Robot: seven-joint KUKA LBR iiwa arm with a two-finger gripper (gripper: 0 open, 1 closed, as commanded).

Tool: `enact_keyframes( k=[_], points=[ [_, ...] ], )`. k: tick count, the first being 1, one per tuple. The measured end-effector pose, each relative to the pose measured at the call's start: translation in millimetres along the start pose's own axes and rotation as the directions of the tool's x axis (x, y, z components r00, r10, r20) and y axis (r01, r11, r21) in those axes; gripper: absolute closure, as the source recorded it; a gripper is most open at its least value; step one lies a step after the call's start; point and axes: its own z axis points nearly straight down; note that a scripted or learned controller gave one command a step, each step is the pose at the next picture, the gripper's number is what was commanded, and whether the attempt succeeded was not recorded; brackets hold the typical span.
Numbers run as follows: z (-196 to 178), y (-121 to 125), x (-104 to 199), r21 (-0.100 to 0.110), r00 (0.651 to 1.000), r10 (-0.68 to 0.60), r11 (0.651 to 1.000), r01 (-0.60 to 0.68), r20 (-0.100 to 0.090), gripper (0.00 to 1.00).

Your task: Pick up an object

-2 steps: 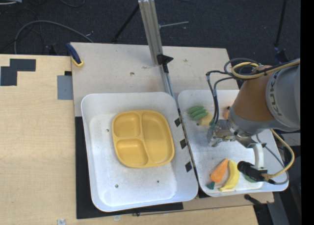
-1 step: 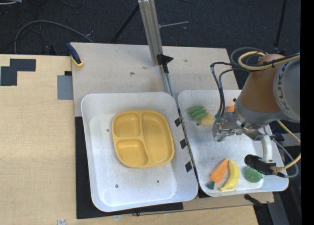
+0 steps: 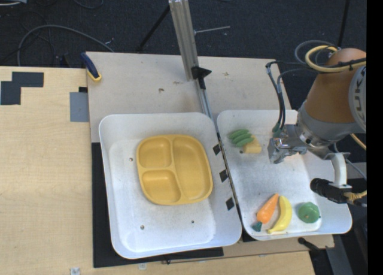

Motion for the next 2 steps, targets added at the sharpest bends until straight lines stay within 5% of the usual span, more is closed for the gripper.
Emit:
enact_keyframes(
  k=[2],
  points=[
    [-4.4, 7.2, 112.9, 0.005, 1.0, -0.005, 1.0, 0.005, -0.002, 1.0]
  ],
)
